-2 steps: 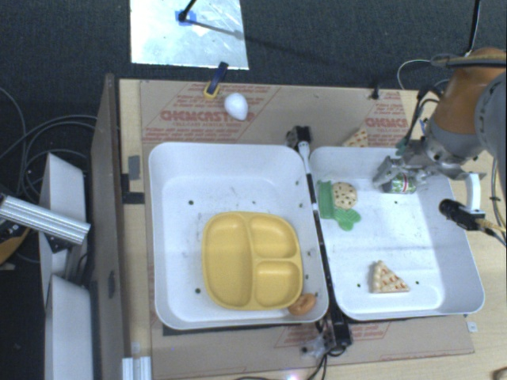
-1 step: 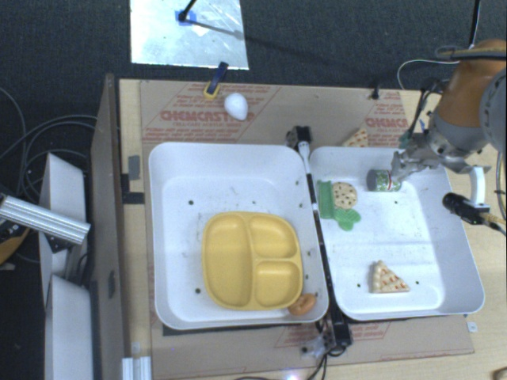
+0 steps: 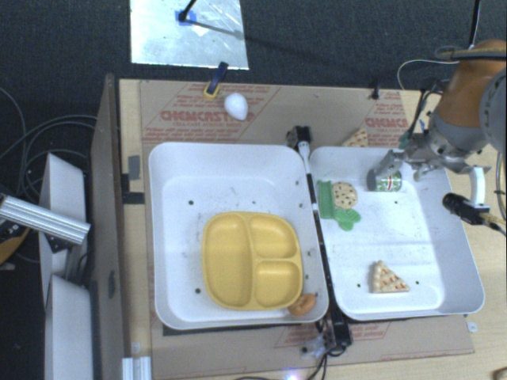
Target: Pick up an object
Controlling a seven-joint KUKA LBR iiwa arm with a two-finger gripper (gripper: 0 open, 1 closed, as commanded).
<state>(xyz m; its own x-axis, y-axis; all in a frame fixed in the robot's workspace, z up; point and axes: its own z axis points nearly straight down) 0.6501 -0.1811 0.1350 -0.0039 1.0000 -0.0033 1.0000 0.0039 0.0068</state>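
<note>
My gripper hangs over the far part of the right bin, right above a small silver and green can. The can touches or nearly touches the gripper's tip. Left of the can lie a chocolate-chip cookie and a green leafy piece by the bin's left wall. A pizza slice rests near the bin's front. In the left bin sits a yellow divided plate, with a small brown bread piece at its front right corner.
The arm enters from the right above the right bin's far corner. Outside the bins, on the cardboard behind them, lie a white egg, a blue and yellow tool and another pizza slice. Cables run along the left.
</note>
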